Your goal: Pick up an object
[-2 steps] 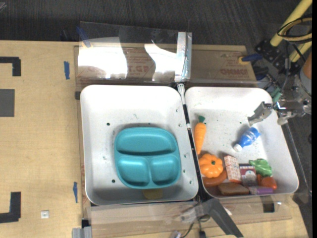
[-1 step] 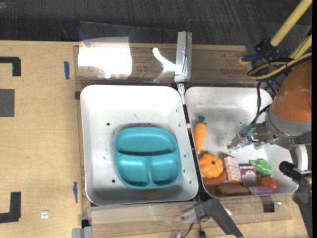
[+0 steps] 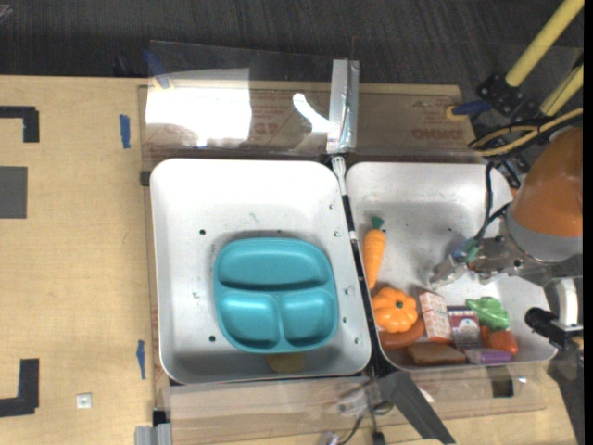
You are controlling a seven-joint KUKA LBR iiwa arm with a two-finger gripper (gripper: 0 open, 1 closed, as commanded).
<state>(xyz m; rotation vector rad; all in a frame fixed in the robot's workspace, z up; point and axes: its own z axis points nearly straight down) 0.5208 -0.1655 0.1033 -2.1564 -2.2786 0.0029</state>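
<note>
Gripper (image 3: 451,265) hovers over the right bin (image 3: 408,188), fingers spread, nothing between them. Small carton (image 3: 434,317) beside the pumpkin (image 3: 394,310) — its print's unreadable.

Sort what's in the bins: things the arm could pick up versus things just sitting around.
Could be picked up: carrot, pumpkin, small box, green toy, all in the right bin near the claw.

Just sitting around: teal tray, left bin.

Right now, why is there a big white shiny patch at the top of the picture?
In the camera view, that is glare: light bouncing off the clear plastic sheet behind the bins, washing out the cardboard underneath; the gripper looks slightly blurred, while the teal plate stays sharp.
</note>
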